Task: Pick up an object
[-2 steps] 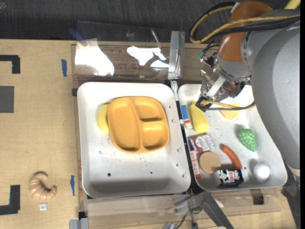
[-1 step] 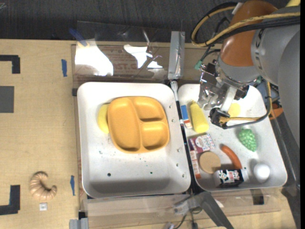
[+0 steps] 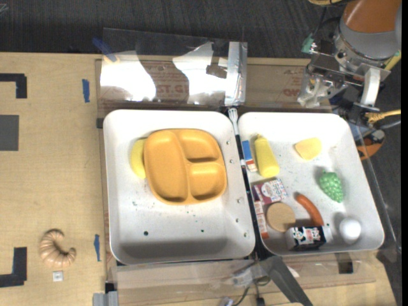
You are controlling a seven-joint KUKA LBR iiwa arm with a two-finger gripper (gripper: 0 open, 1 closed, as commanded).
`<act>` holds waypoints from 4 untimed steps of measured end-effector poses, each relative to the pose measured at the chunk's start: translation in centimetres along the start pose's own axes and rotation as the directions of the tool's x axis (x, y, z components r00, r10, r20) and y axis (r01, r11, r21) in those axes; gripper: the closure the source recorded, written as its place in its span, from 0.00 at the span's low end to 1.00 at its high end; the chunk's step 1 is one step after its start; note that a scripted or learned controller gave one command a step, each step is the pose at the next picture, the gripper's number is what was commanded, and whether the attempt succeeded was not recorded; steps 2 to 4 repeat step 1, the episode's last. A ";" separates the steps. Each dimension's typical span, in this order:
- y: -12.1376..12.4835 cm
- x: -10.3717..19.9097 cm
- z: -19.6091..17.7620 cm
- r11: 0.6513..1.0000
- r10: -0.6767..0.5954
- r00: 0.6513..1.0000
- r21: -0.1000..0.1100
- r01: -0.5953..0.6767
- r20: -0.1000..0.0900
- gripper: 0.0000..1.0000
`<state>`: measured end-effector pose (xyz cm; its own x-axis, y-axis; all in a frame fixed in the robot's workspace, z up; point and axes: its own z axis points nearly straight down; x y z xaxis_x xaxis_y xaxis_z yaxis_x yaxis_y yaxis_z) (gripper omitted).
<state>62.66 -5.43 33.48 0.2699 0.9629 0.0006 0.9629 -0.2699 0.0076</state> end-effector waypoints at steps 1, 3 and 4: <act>5.9 -6.0 -8.4 0.983 -0.183 0.983 0.000 0.183 0.002 1.00; 5.9 -6.0 -8.4 0.983 -0.183 0.983 0.000 0.183 0.002 1.00; 5.9 -6.0 -8.4 0.983 -0.183 0.983 0.000 0.183 0.002 1.00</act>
